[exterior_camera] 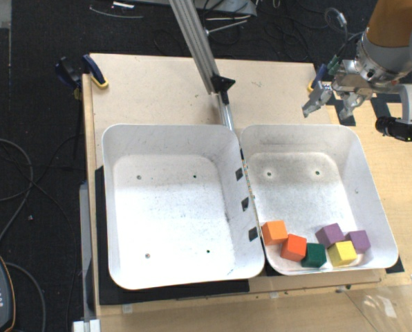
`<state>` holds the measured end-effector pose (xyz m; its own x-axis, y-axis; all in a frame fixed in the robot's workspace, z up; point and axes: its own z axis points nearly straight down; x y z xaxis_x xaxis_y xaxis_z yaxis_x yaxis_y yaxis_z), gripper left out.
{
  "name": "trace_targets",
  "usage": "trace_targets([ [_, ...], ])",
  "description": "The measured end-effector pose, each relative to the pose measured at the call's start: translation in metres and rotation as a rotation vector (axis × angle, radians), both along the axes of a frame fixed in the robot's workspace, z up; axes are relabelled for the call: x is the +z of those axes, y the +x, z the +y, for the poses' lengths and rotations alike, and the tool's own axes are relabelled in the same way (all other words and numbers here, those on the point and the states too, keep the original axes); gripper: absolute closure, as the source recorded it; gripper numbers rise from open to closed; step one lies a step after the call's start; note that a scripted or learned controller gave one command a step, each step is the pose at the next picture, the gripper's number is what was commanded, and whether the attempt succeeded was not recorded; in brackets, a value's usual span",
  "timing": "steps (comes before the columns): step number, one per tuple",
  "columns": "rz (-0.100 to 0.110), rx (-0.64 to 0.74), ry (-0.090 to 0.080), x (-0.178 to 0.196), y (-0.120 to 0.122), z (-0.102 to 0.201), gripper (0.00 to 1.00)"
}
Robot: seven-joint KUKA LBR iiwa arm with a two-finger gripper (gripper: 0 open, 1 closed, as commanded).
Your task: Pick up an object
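A: Where does it stand?

B: The gripper (332, 104) hangs above the bench (157, 88), just past the far edge of the right bin (372, 185), near that bin's far right corner. Its fingers are spread apart with nothing between them.

A: And the things to pick?

B: All 6 blocks sit crowded along the right bin's near edge: an orange cube (274, 232) closest to the bin's left wall, a red-orange cube (294, 246) touching it, a green cube (315, 255), a yellow cube (342, 252), and 2 purple cubes (330, 234) (359, 240). The left bin (116, 185) is on the other side of the divider.

A: What could spoil the try?

B: Mostly the crowding, I'd judge. The cubes touch or nearly touch, so a finger may land on top of a neighbour instead of sliding beside the target (the green and yellow ones look most hemmed in). The near wall slopes up right behind them, so a finger could strike the rim. A glancing close might just shove a cube aside.

A: Safest pick?

B: Probably the orange cube; its left side looks free.
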<state>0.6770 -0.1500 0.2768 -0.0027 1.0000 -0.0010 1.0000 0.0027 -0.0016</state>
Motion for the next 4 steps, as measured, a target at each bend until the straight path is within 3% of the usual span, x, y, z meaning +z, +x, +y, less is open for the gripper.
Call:
trace_targets([
  [1, 0.009, -0.005, 0.002, -0.140, -0.073, -0.015, 0.00],
  [2, 0.000, -0.006, 0.001, -0.104, -0.168, -0.018, 0.00],
  [3, -0.008, -0.004, -0.005, -0.157, -0.182, 0.022, 0.00],
  [4, -0.006, -0.004, -0.001, -0.157, -0.182, 0.023, 0.00],
])
